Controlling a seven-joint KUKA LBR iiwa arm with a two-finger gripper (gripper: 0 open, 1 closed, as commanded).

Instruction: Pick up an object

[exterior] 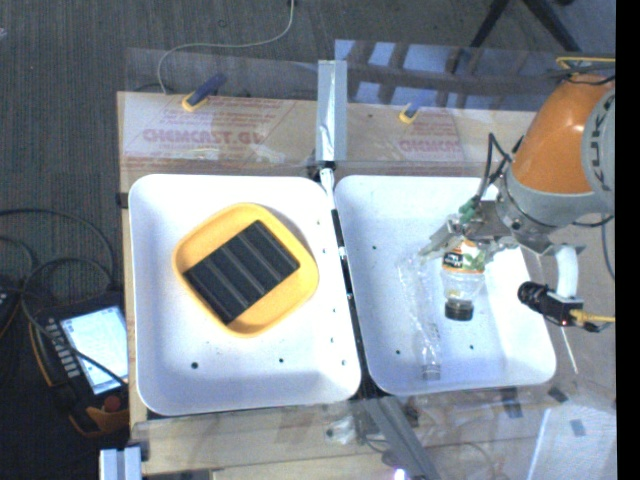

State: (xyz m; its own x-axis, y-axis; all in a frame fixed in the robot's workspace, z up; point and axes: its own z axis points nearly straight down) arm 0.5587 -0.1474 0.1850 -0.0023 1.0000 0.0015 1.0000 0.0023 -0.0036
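Observation:
A small clear plastic bottle [461, 280] lies in the right bin [520, 348], with its black cap toward the front and a green and orange label near its far end. My gripper [470, 228] sits low over the bottle's far end, touching or almost touching it, and hides that end. A yellow dish-like object with a black ribbed top [246, 268] rests in the middle of the left bin [160, 368].
Crumpled clear plastic film [422, 298] lies left of the bottle and runs toward the right bin's front. A black fitting with a cable [545, 300] hangs off the arm over the bin's right side. The bins meet at a central ridge [342, 268].

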